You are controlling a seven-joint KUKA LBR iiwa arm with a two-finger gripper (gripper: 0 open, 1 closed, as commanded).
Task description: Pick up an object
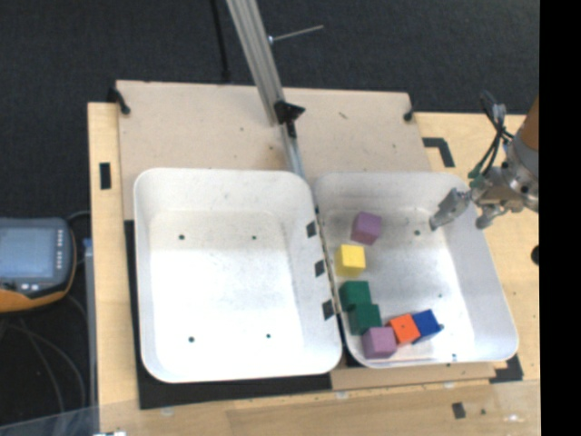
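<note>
1. My claw (451, 209) hangs over the right bin's (472, 280) upper right corner; I cannot tell how it is set.
2. A purple block (367, 227) lies to its left.
3. A yellow block (352, 258) sits just below that.

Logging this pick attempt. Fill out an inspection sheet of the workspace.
Surface: bench bearing left bin and right bin.
Job's things: in the right bin, two purple blocks, yellow block, green blocks, orange block, blue block.
Clutter: nothing seen.
Grippers: gripper above the right bin's far right part, holding nothing visible.
Cables: at the wrist.
Surroundings: metal post, handheld screen.
</note>
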